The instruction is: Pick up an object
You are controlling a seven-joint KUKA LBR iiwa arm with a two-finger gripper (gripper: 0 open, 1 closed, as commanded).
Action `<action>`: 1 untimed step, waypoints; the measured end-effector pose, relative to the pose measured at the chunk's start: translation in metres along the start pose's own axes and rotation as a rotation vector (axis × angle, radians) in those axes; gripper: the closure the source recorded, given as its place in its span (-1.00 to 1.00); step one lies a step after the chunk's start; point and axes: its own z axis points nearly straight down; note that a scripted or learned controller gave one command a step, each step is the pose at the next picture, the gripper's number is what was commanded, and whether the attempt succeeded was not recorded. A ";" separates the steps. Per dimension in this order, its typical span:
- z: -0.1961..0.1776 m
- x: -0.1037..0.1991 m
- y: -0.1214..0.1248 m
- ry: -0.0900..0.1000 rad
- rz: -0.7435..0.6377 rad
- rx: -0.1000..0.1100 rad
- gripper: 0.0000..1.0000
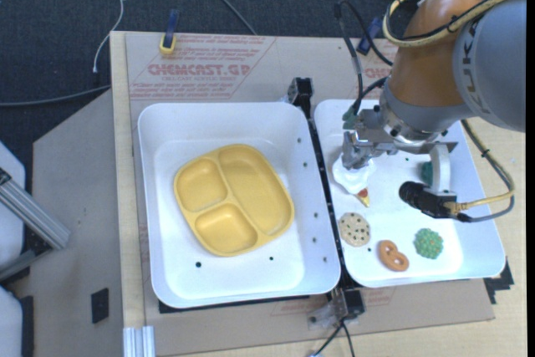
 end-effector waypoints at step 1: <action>0.001 0.056 -0.022 -0.001 0.001 0.001 1.00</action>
